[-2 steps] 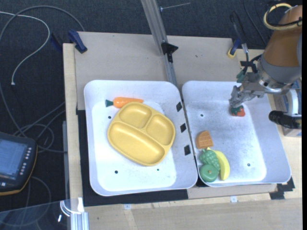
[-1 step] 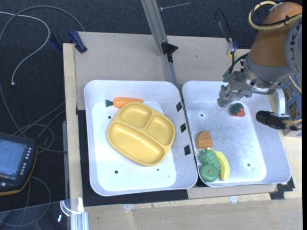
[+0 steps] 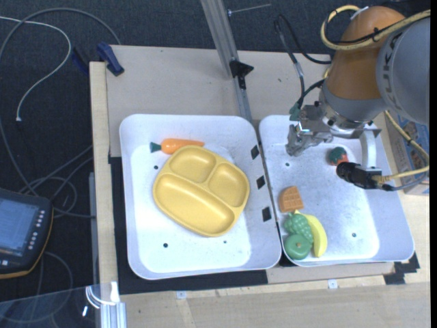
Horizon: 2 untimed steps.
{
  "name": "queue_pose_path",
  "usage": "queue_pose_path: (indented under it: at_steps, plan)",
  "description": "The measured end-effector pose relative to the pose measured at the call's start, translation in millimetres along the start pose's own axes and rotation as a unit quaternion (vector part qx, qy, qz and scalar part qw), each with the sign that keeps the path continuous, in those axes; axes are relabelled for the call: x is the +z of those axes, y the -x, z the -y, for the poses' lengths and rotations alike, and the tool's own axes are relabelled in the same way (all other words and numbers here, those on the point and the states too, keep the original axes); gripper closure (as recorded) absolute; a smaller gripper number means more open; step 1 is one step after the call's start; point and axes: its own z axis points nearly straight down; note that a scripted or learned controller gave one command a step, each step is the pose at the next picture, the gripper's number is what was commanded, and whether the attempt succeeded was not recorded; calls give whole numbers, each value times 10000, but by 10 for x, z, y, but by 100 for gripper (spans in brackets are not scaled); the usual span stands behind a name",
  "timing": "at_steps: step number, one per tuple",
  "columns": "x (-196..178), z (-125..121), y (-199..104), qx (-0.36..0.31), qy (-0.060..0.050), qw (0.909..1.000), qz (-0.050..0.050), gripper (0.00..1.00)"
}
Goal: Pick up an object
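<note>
Claw (image 3: 298, 144) hangs over the right bin's (image 3: 362, 251) far-left part, near the rim; whether its fingers are apart I cannot tell. A red-green toy (image 3: 335, 156) lies just right of it. Cracker (image 3: 291, 199), grapes (image 3: 298, 225), apple (image 3: 297, 247) and banana (image 3: 316, 234) crowd the near-left edge. Bare floor spreads right.

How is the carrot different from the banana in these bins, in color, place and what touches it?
The carrot is orange with a green end, while the banana is yellow. The carrot lies in the left bin along the far edge of the yellow divided plate; the banana lies in the right bin at its near edge. The carrot lies level across the view, the banana more upright, against green toy food. Both look like toy foods, away from the hand.
</note>
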Motion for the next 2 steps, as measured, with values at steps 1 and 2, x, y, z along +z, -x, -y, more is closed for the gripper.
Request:
queue_pose_path:
  at_steps: [1,2]
  plan:
    - [-19,54,-442,1,0,10000,2,100]
    - [-86,190,-1075,-11,-1,10000,-2,100]
